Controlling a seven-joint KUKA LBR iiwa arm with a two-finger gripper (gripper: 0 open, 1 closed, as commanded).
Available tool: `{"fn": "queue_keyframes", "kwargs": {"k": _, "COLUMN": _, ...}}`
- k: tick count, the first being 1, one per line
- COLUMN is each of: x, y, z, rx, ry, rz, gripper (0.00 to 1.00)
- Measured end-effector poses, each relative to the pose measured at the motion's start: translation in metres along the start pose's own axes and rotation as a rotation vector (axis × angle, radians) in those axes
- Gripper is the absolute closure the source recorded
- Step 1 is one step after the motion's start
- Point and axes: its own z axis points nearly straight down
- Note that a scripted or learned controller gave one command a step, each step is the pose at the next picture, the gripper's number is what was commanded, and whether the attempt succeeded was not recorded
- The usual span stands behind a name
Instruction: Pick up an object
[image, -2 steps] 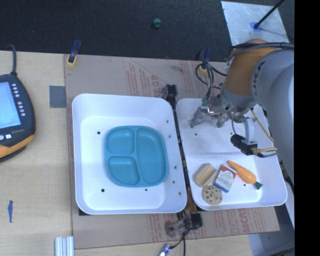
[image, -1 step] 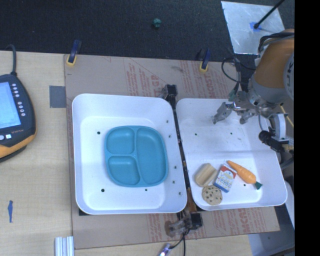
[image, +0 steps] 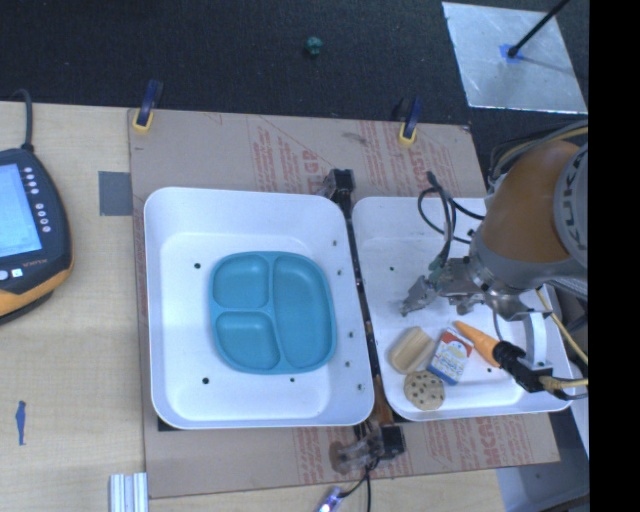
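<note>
Gripper (image: 420, 297) low over right bin (image: 385, 225), above toy foods (image: 432, 362).

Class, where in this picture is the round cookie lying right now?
The cookie lies in the right-hand white bin, near its front edge, just below the tan bread piece and left of the small carton.

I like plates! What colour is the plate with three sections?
Light blue divided plate, seen in the camera view.

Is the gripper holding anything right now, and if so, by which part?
Nothing is held. The gripper is over bare floor of the right bin, above the bread, carton and cookie.
</note>
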Motion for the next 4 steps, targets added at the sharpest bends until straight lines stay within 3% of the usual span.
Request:
{"fn": "queue_keyframes", "kwargs": {"k": 1, "x": -0.006, "y": -0.056, "z": 0.04, "rx": -0.013, "ry": -0.003, "rz": -0.002, "gripper": 0.0}}
{"fn": "queue_keyframes", "kwargs": {"k": 2, "x": 0.003, "y": -0.037, "z": 0.04, "rx": -0.008, "ry": -0.003, "rz": 0.0, "gripper": 0.0}}
{"fn": "queue_keyframes", "kwargs": {"k": 3, "x": -0.041, "y": 0.091, "z": 0.021, "rx": -0.004, "ry": 0.0, "rz": 0.0, "gripper": 0.0}}
{"fn": "queue_keyframes", "kwargs": {"k": 4, "x": -0.101, "y": 0.025, "z": 0.004, "rx": -0.002, "ry": 0.001, "rz": 0.002, "gripper": 0.0}}
